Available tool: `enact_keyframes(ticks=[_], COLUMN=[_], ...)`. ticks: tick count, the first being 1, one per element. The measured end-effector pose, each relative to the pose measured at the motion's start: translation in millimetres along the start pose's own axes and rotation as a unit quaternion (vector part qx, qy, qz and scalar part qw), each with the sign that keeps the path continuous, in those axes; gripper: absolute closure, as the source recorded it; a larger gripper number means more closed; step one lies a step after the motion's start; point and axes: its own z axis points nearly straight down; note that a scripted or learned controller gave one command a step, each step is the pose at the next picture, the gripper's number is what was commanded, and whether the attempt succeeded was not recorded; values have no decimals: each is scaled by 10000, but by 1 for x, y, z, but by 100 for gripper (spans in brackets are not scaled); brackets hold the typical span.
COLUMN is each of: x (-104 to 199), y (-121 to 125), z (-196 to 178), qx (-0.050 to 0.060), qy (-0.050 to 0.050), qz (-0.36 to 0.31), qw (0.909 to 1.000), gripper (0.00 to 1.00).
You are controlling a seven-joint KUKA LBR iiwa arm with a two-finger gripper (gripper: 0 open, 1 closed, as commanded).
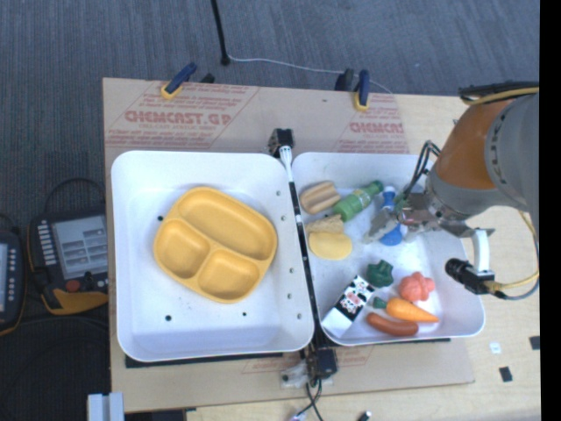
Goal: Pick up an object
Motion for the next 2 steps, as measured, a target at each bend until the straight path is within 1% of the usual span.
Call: enact_keyframes(ticks=[1, 2], x=[0, 42], y=[0, -16], z=[-10, -164], qx=[-3, -8], qy=[-5, 0], qz=[1, -3], qw=[10000, 10000], gripper=[100, 100])
